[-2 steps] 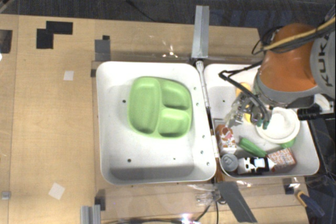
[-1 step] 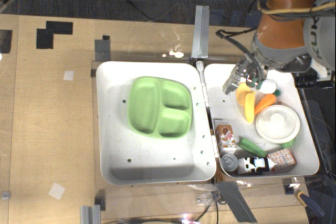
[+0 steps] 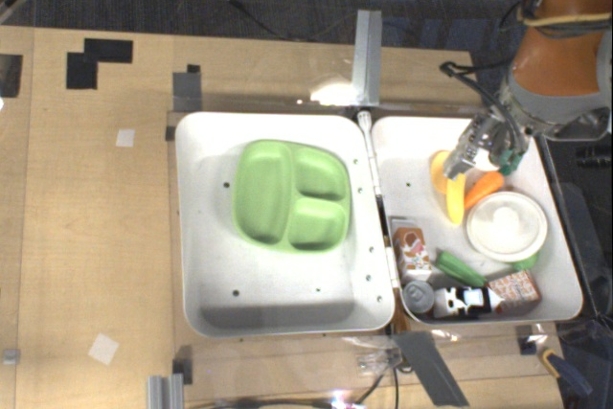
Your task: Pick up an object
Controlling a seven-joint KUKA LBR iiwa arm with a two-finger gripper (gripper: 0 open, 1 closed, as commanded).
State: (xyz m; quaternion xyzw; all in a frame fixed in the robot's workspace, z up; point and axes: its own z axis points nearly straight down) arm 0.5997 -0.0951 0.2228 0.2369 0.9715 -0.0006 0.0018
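Camera view: my hand [image 3: 484, 151] hangs low in right bin [image 3: 556, 235], upper part. Banana [image 3: 450, 187] lies just below-left of it, long axis running toward near edge, carrot [image 3: 482, 187] beside. Cannot tell whether hand is spread or closed. Nearest pick: banana.

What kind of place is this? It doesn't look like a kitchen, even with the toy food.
Probably a robotics lab test bench: a robot arm reaches over two white bins, one with a green divided tray, the other with toy food such as a banana.
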